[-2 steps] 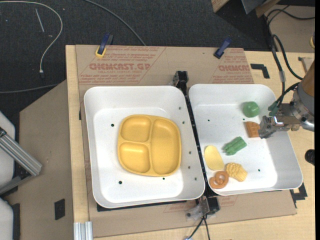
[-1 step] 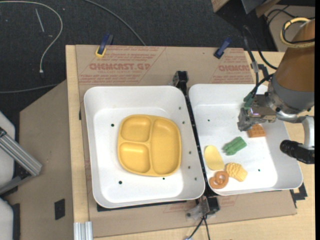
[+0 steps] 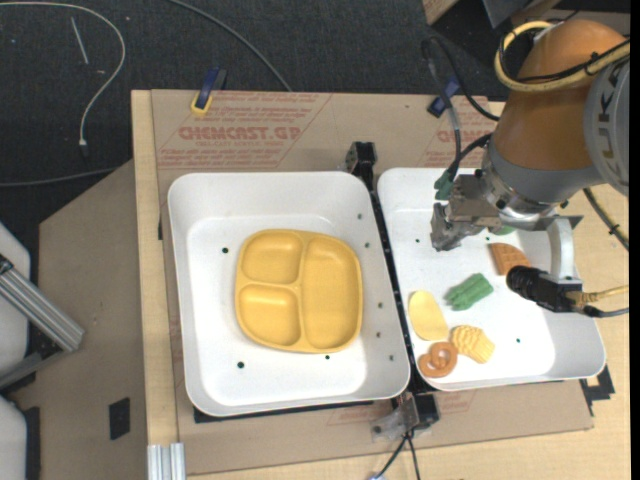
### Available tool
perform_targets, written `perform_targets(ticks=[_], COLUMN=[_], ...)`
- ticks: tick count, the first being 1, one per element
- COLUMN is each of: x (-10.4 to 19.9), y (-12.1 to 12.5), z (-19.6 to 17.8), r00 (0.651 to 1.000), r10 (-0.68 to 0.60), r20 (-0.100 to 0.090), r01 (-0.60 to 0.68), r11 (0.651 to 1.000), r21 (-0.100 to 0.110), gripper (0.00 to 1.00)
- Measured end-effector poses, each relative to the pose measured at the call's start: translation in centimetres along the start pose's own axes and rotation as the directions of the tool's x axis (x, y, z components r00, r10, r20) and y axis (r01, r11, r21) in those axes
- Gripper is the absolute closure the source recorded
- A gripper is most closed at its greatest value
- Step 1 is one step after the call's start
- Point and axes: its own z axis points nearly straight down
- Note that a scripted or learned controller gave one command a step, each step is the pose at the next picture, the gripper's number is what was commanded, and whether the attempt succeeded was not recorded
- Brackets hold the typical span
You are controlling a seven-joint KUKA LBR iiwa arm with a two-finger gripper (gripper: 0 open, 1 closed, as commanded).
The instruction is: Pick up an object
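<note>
Bench (image 3: pixel 160 268), cardboard-topped, bearing 2 shallow white bins side by side. Left bin (image 3: pixel 200 208): 1 yellow divided plate (image 3: pixel 298 290), 3 compartments, nothing else. Right bin (image 3: pixel 405 193): 5 small toy food pieces clustered toward near end. KUKA arm (image 3: pixel 560 98), 1, grey with orange band, reaching in from right, over far half of right bin. Gripper (image 3: pixel 447 236) hanging low over bare bin floor near far-left part of right bin; jaw state: cannot tell, nothing visibly between them.

Key relation: all candidate objects nearer camera than gripper, toward bin's near end. Closest judged to be green piece (image 3: pixel 469 291), 1, just below and slightly right of gripper, long axis slanted, rising toward right. Orange wedge piece (image 3: pixel 507 257), 1, right of gripper, partly under wrist hardware. Pale yellow oval slice (image 3: pixel 428 315), 1, below gripper, long axis roughly along bin length. Yellow ridged piece (image 3: pixel 473 343), 1, touching or just beside orange ring pretzel-like piece (image 3: pixel 437 360), 1, near front rim.

Nothing picked yet, by the look of it.
</note>
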Motion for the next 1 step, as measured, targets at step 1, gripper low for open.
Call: perform_targets(ticks=[1], x=[4.58], y=[1.05], z=[0.19], r00=[1.000], r10=[0.002], r20=[0.001], r01=[-0.002], r11=[1.000], r21=[0.000], gripper=[1.00])
